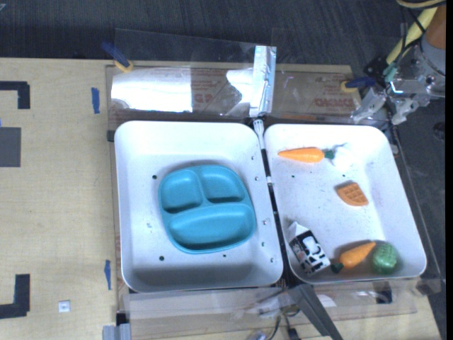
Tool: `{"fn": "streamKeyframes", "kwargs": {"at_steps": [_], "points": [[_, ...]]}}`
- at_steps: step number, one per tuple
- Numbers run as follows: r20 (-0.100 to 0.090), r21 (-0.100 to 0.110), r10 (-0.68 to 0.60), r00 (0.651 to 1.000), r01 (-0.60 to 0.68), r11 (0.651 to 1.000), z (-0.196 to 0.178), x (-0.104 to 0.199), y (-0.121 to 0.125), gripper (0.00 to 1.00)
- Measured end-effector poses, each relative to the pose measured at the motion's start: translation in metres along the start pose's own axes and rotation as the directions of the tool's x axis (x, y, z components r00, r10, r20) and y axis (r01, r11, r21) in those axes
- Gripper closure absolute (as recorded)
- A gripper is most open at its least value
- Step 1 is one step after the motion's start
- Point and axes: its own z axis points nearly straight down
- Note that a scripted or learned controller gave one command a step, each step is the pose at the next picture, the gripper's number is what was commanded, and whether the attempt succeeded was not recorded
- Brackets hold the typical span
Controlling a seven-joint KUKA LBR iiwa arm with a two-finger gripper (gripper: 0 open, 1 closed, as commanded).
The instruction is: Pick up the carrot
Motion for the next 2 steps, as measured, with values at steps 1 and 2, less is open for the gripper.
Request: {"fn": "streamKeyframes", "kwargs": {"at_steps": [1,2], "points": [[-0.002,0.004,-0.179,0.984,0.179,0.984,0.088,0.058,0.012,0.00],[0.003,-0.008,-0.261,0.965,0.261,0.965,0.184,0.066,0.008,0.00]]}}
